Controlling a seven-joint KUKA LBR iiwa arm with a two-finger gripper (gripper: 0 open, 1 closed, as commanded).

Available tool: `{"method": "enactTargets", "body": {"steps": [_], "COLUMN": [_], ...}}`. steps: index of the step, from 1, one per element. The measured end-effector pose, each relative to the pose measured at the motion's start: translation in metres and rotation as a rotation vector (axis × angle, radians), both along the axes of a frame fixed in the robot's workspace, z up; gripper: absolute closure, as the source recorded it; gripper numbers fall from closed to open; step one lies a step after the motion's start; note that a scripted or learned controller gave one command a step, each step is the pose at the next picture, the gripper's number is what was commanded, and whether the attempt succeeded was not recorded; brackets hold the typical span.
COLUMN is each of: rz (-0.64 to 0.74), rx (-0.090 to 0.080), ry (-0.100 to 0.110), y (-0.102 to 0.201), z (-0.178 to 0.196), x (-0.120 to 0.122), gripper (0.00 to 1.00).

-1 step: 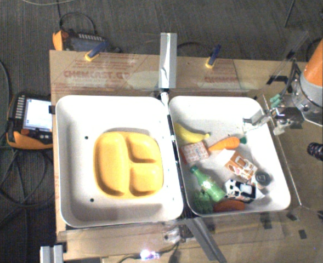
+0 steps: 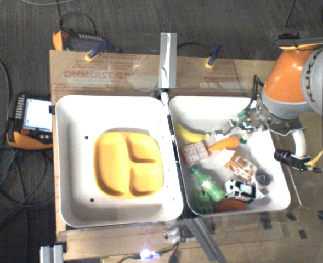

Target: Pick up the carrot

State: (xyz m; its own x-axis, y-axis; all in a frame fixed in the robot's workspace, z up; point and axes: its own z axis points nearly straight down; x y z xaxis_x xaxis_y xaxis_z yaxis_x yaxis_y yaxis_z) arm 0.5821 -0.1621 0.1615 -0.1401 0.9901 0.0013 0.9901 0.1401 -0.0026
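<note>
Orange against white, the carrot [image 2: 225, 143] lies in the right bin [image 2: 279, 197] beside a banana [image 2: 190, 133], not yet lifted. The gripper [image 2: 242, 123] hovers just above its far-right end; whether it is wide or narrow cannot be told. The grasp remains to be made.

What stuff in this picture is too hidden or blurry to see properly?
- Gripper in the camera view: blurred and small beside the carrot, so its grip is unclear.
- Arm: cut off by the right edge.
- Small items in the right bin, near the green bottle: too small and overlapped to name.
</note>
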Motion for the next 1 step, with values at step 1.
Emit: {"method": "enactTargets", "body": {"steps": [1], "rz": [0.072], "rx": [-0.006], "ry": [-0.013], "y": [-0.004], "z": [-0.0717], "x": [0.0208], "gripper": [0.0]}}
